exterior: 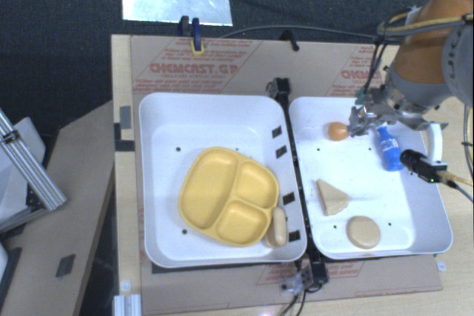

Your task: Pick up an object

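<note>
The orange ball (338, 131) lies just left of the tool (358, 119), whose grip state is unclear.

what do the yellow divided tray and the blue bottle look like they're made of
Yellow three-compartment tray: probably moulded plastic, matte to slightly satin, judging by its even colour and soft rounded ridges. Small blue bottle: likely glossy plastic, with a bright highlight along its side; too small to be sure.
</note>
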Controlling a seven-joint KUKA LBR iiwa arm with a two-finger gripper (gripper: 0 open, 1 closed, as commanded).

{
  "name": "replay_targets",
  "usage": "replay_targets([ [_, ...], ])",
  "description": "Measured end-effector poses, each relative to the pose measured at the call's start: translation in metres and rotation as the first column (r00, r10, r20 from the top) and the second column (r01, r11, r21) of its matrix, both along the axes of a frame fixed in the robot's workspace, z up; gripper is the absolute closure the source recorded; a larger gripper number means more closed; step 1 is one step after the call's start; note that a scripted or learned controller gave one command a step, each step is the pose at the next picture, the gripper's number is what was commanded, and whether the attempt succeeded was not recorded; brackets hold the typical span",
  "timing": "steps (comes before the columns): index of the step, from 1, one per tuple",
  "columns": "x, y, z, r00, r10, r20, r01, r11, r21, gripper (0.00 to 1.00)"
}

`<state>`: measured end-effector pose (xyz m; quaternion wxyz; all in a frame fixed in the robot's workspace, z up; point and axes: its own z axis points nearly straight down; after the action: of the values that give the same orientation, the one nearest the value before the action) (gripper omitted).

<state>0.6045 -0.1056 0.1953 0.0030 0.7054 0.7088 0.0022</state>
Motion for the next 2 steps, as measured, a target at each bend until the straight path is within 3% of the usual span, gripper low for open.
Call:
replay_targets([
  [1,0.004,-0.004,0.044,1.0,-0.001,-0.003,0.001,1.0,0.0,1.0],
  [2,-0.012,0.054,0.037,1.0,0.004,-0.007,-0.004,1.0,0.003,1.0],
])
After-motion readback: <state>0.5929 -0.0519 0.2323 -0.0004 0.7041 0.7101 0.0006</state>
